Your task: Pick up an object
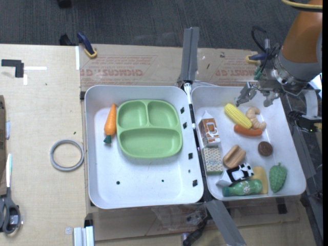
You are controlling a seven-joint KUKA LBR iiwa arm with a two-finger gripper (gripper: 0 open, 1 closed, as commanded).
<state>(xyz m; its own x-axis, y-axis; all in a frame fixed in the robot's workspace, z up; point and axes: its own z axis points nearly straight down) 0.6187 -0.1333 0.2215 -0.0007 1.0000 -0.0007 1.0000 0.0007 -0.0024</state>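
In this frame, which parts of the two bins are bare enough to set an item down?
Left bin: bare floor below the green tray. Right bin: a small patch near its top-left corner, above the carton; elsewhere it is crowded.

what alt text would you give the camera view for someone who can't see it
A grey robot arm with an orange band reaches in from the right, its gripper above the far edge of the right white bin, near a yellow toy corn cob among other toy foods. The left white bin holds a green divided plate and an orange toy carrot.
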